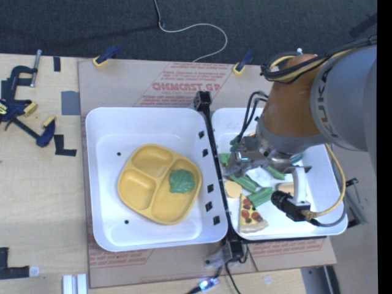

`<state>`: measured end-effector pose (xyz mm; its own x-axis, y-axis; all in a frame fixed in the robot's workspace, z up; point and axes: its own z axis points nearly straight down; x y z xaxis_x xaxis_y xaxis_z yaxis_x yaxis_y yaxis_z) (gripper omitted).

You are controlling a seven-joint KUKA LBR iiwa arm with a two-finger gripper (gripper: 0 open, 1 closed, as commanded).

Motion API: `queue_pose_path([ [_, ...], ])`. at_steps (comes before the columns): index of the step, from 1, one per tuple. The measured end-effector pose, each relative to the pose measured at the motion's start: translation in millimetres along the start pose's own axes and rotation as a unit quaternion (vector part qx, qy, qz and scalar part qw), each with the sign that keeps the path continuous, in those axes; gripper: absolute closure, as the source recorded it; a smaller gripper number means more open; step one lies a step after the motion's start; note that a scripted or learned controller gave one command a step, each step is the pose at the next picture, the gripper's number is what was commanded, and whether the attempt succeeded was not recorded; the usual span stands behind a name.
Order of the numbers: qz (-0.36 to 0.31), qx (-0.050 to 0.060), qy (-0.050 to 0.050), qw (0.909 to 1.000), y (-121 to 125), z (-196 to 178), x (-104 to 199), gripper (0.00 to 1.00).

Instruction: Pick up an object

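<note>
Step in hand: approach. The end effector (245, 164) hangs low over green pieces (254, 185) in the right bin (334, 225), centre right of frame; its opening cannot be told. Next: descend and close.

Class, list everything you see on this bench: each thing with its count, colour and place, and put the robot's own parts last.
Shallow plastic bins: two, white, side by side on the bench.
Divided plastic tray: one, yellow, in the left bin.
Leafy toy piece: one, green, in the tray's right compartment.
Toy pizza slice: one, tan with red dots, front of the right bin.
Round toy piece: one, pale yellow, right bin near the divider.
Long toy pieces: several, green, right bin under the arm.
Cardboard sheet: one, brown with red print, under the bins.
Spring clips: two, blue and yellow, on the cardboard's far edge.
Clamps: several, black and blue, far left.
Cable: one, white, behind the bench.
Robot arm: one, grey with orange band, over the right bin.
</note>
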<state>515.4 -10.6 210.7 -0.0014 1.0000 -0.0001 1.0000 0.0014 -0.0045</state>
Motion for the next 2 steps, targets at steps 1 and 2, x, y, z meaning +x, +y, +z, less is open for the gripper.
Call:
queue_pose_path([
  [1, 0.0, -0.001, 0.0, 1.0, -8.9, -21.7, 11.2, 1.0],
  [2, 0.0, -0.001, 0.0, 1.0, -8.9, -22.4, 13.3, 1.0],
])
